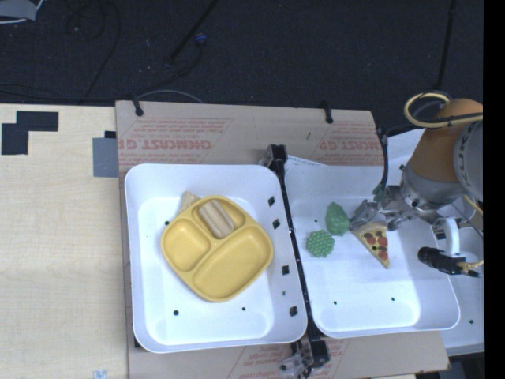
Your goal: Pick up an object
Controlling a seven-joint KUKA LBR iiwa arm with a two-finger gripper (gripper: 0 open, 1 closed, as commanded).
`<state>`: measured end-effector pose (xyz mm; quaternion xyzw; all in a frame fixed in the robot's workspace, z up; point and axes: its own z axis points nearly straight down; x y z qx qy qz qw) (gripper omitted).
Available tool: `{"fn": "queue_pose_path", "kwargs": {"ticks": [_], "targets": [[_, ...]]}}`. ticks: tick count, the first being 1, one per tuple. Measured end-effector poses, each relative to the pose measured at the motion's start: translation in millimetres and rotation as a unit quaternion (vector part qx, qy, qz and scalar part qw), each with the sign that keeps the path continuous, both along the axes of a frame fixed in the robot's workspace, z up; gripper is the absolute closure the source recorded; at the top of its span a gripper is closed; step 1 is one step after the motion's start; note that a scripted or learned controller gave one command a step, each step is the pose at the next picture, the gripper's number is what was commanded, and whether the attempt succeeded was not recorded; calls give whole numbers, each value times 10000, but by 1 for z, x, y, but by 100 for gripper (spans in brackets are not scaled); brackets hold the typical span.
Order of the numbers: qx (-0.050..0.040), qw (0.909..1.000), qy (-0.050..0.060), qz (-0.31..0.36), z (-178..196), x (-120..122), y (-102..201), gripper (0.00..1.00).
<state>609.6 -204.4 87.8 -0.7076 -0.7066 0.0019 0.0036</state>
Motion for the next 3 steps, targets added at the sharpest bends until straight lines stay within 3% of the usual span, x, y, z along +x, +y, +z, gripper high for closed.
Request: {"fn": "queue_pose_path", "kwargs": {"ticks": [1, 3], "targets": [[-6, 10000, -25, 0, 14, 2, -1, 100], [-19, 10000, -54, 18, 120, 7, -3, 100]]}}
